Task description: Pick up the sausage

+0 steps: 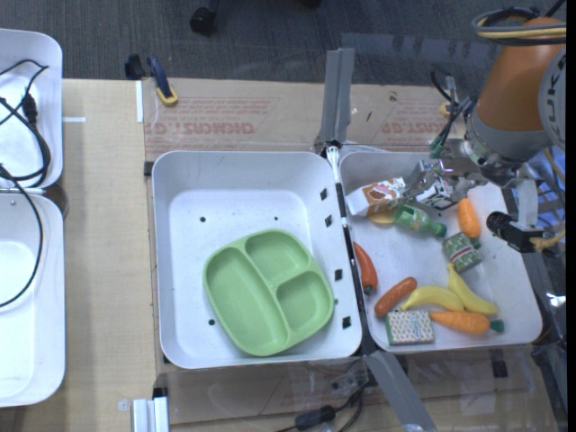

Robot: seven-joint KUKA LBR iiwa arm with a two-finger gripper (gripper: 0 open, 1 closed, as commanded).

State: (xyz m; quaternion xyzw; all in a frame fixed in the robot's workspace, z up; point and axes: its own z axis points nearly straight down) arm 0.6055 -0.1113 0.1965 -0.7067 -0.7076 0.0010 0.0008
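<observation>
The sausage (394, 296), a short reddish-orange cylinder with rounded ends, lies at a slant on the floor of the right bin (513, 282), near its front left. My gripper (434, 185) hangs over the back of that bin, well behind the sausage and to its right. It sits just above a green bottle (419, 219) and beside a snack packet (385, 193). The arm's orange band (522, 70) rises at the upper right. Nothing from the bin shows between the gripper's tips.
A red pepper-like item (364, 268) lies against the right bin's left wall. A banana (461, 297), two carrots (468, 216) (463, 322), a small can (461, 252) and a flat box (409, 328) surround the sausage. The left bin (180, 205) holds a green divided plate (268, 291).
</observation>
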